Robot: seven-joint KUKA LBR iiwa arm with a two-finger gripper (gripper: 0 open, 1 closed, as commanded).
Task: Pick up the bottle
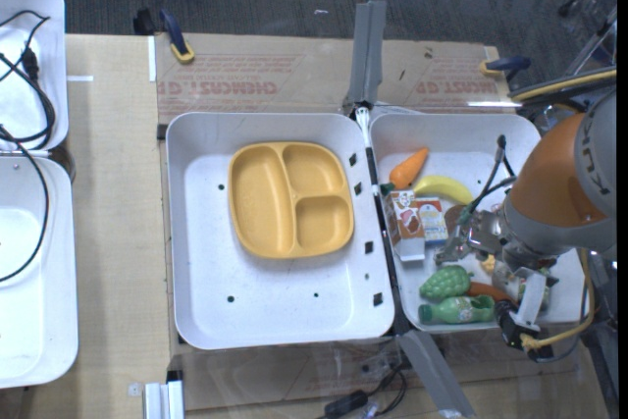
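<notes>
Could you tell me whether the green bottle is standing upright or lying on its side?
Lying on its side: the green bottle stretches lengthwise along the right bin's near wall.

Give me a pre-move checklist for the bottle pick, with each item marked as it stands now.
1. Bottle located: green bottle lies on its side at the near edge of the right bin. Ok.
2. Bottle free of neighbours: green grapes press against it. Not ok.
3. Gripper over the bottle: it sits above the grapes, beside the carton. Not ok.
4. Bottle held: nothing visible in the gripper. Not ok.
5. Banana and carrot away from the bottle, at the far end. Ok.
</notes>
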